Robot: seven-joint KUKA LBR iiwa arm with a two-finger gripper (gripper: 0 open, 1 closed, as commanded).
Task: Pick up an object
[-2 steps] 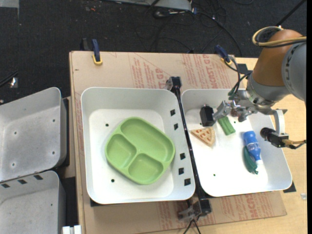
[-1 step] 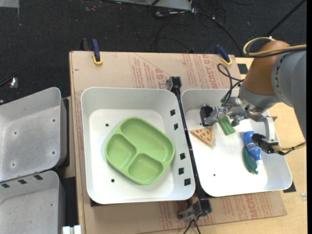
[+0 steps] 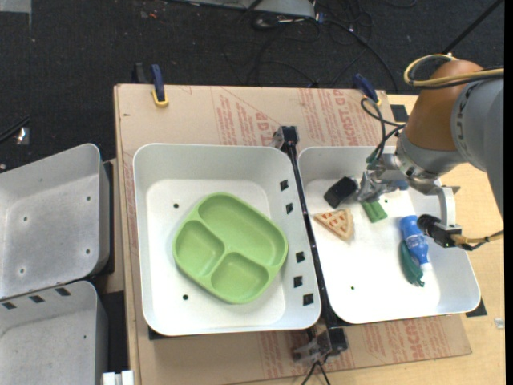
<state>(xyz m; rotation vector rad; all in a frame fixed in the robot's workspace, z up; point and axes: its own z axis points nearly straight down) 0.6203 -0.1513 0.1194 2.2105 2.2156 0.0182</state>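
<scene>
The gripper is down in the right bin, sitting right over a little green block. Can't tell how far open it is or whether it actually has anything. A black piece sits just to its left, a pizza-slice toy a bit below and left, and a blue-and-teal thing off to its right and lower down. With stuff packed this close, it could easily nudge the black piece or clip the block's edge and come up with nothing. Far left of it, a green divided plate fills the other bin. Both bins sit on a cardboard-covered surface, with dark carpet and cables behind.
</scene>
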